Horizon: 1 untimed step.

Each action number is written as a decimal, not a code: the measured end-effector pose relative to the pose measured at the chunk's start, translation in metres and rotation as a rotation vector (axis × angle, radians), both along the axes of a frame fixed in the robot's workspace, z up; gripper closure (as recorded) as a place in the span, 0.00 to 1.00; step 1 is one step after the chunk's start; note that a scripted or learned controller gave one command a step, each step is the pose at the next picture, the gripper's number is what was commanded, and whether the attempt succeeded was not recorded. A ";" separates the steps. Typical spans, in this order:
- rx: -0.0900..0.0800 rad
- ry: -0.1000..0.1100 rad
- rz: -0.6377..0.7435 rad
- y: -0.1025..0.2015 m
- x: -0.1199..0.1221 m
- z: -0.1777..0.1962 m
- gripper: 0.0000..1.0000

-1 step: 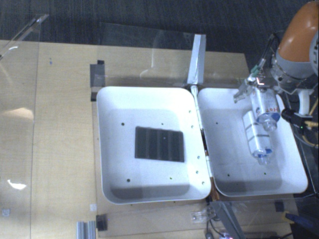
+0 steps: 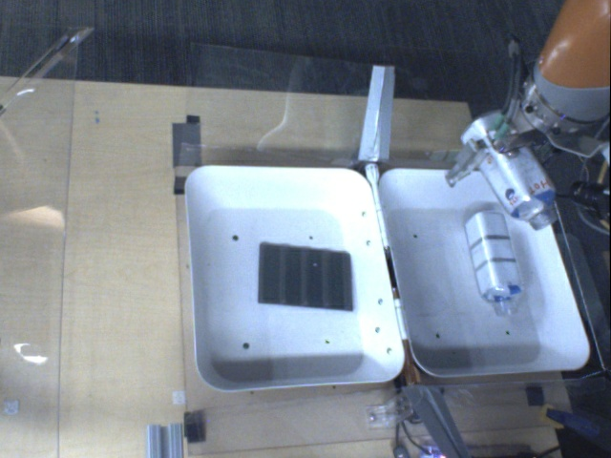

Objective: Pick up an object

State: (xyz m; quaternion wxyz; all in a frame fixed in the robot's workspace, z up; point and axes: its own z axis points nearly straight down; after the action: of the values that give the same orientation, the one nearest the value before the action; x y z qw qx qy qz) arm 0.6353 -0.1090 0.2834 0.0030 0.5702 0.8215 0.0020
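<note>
- Clear plastic bottle [image 2: 493, 259] lies on its side on the floor of the right bin [image 2: 434, 346], in the right half of that bin, long axis running roughly far-to-near.
- Bottle's blue cap end points to the right bin's near rim; pale bands wrap its body.
- Bottle touches no wall of the right bin, nothing else touching it.
- Second clear item [image 2: 521, 187], bottle-like with a red and blue mark, sits tilted above the right bin's far right corner, just beyond the lying bottle and apart from it.
- Gripper [image 2: 482, 146] hangs over the right bin's far rim, right against that tilted clear item.
- Jaws: cannot tell if open or closed, and cannot tell if the tilted item is gripped or just beside them; too blurred.
- Arm's orange band [image 2: 578, 36] is up beyond the right bin's far right corner, grey wrist below it.
- Left bin [image 2: 220, 351] butts against the right bin's left wall.
- Dark ribbed rectangular pad [image 2: 305, 277] lies flat mid-floor in the left bin, well apart from the right bin's bottle.
- Light wood table [image 2: 105, 284] carries both, stretching out left of the right bin past the left bin.
</note>
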 end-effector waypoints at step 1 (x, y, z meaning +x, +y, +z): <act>-0.001 0.003 0.261 -0.030 -0.040 -0.166 0.00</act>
State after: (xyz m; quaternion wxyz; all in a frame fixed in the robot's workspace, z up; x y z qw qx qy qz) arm 0.5950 -0.1390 0.1170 0.0015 0.4585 0.8887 0.0012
